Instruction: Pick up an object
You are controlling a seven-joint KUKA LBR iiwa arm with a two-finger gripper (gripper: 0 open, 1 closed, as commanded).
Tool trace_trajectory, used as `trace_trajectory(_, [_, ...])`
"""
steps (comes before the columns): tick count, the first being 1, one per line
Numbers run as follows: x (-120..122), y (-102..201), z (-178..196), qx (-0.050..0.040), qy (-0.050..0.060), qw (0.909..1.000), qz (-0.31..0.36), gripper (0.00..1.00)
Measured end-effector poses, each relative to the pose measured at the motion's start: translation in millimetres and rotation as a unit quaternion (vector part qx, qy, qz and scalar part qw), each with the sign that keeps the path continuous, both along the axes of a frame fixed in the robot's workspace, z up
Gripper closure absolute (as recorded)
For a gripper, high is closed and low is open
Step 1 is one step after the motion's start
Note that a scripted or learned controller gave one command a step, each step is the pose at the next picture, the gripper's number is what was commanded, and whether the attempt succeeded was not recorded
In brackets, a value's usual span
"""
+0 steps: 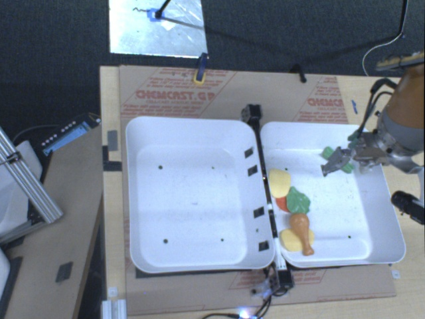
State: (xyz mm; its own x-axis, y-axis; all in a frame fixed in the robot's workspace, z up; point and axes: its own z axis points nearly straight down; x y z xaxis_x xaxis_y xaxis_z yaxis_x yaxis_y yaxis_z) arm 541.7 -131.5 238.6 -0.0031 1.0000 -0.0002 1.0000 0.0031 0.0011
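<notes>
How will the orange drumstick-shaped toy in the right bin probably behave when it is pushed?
The orange drumstick toy looks rounded and tapered, so it may roll or pivot. It lies against a yellow piece, which would likely shift too. It looks like light plastic.

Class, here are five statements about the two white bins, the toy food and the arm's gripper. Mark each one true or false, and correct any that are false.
1. The toy food lies in the right bin. True.
2. The orange drumstick lies in the left bin. False: it lies in the right bin, near its left wall.
3. The gripper is above the right bin. True.
4. The green leafy piece sits beside a yellow piece. True.
5. The arm reaches in from the left of the view. False: it comes in from the right.
</notes>
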Motion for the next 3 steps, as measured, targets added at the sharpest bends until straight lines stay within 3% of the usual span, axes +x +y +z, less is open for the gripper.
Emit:
trace_trajectory(1, [21, -2, -162, 0.0004, 0.002, 1.0000, -0.001, 0.00])
trace_trajectory(2, [-59, 23, -155, 0.0015, 0.003, 1.0000, -0.001, 0.00])
trace_trajectory(3, [-54, 22, -143, 0.0002, -0.001, 1.0000, 0.000, 1.00])
